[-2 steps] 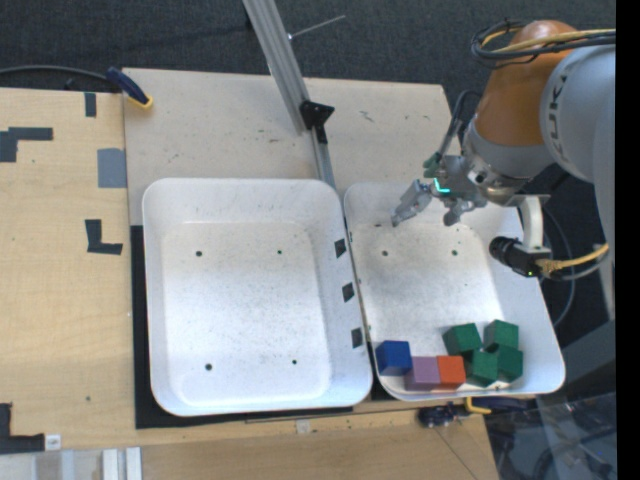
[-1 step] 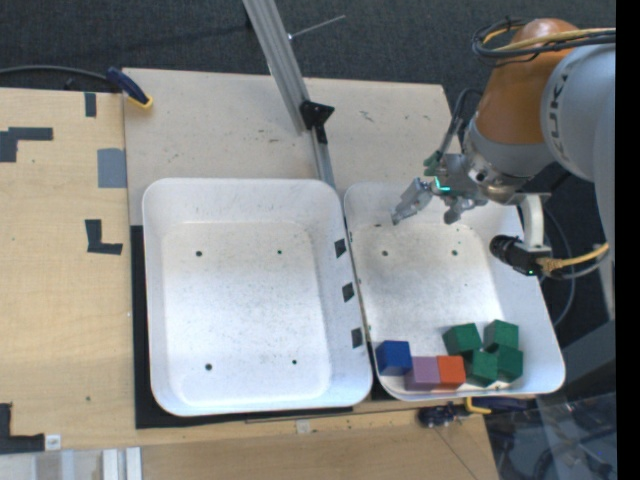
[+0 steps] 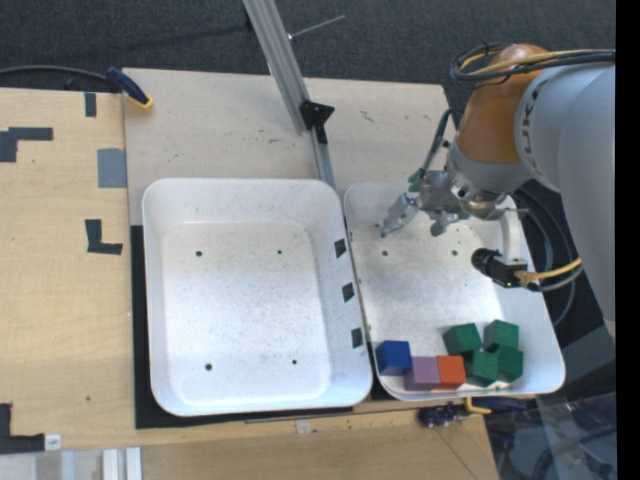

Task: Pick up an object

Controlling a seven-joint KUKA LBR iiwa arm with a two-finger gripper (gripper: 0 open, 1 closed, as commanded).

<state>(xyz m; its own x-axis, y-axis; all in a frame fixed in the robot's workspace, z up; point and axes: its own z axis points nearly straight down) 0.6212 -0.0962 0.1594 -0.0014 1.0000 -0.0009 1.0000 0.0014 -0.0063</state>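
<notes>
From the overhead camera you see the gripper hanging over the far end of the right bin, toward that bin's 12 o'clock; its fingers are too small and blurred to judge, so you cannot tell how far they stand apart, and nothing seems to sit between them. The blocks cluster at the bin's 5 o'clock: blue, purple, orange, then green ones.

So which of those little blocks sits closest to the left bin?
The blue block, at the left end of the cluster in the right bin; purple block, orange block and green blocks lie farther right.
</notes>
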